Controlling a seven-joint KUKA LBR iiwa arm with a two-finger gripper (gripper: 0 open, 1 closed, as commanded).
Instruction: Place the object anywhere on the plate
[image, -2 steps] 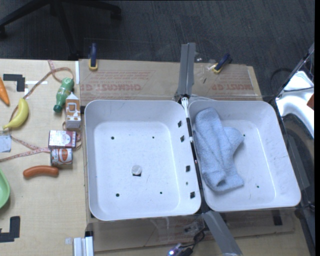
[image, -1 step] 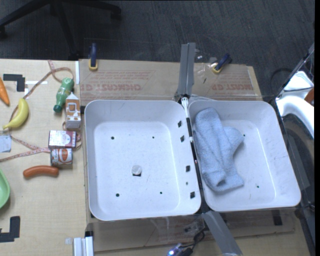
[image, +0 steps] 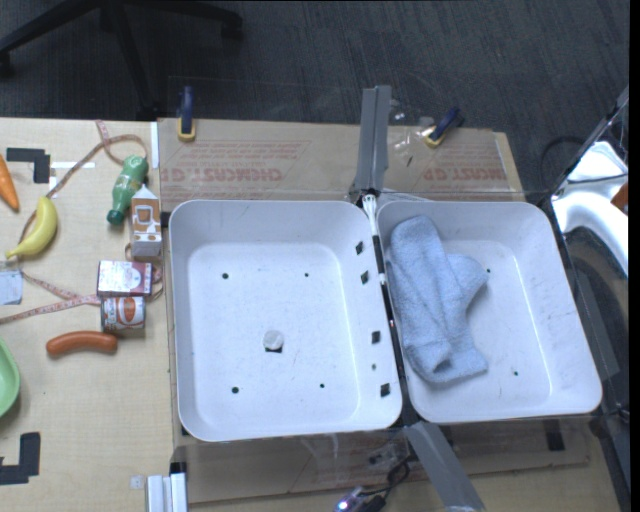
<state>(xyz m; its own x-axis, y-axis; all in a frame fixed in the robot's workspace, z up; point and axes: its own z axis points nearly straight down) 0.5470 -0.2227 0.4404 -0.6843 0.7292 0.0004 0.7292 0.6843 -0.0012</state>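
Nearest the lens, a grey metal strut (image: 447, 470), just past the near right corner of the left bin (image: 200, 420).

Inside the left bin, toward its near side and a little left of its middle: a small round pale object (image: 273, 341), lying alone on the white floor, clear of all four walls.

Touching the left bin's right wall: the right bin (image: 560, 395), with a grey-blue cloth (image: 435, 300) heaped in the half closest to the left bin.

Beyond the right bin, far from the left bin: a part of the arm (image: 592, 190), pale with a fleck of orange. Claw released or clenched: cannot tell.

Left of the left bin, on the wooden counter (image: 70, 430):
- just beside its far left corner, a small carton (image: 146, 222) and a green bottle (image: 127, 185)
- near its left wall, a printed box (image: 125, 278) above a can (image: 124, 314)
- farther out, a sausage (image: 82, 344) and a banana (image: 35, 228)
- well apart from it, a carrot (image: 8, 185) and the rim of a green plate (image: 4, 378), cut off at the frame

Behind the left bin's far wall: brown cardboard (image: 250, 160), with a blue-and-yellow clamp (image: 186, 112) at its far edge.
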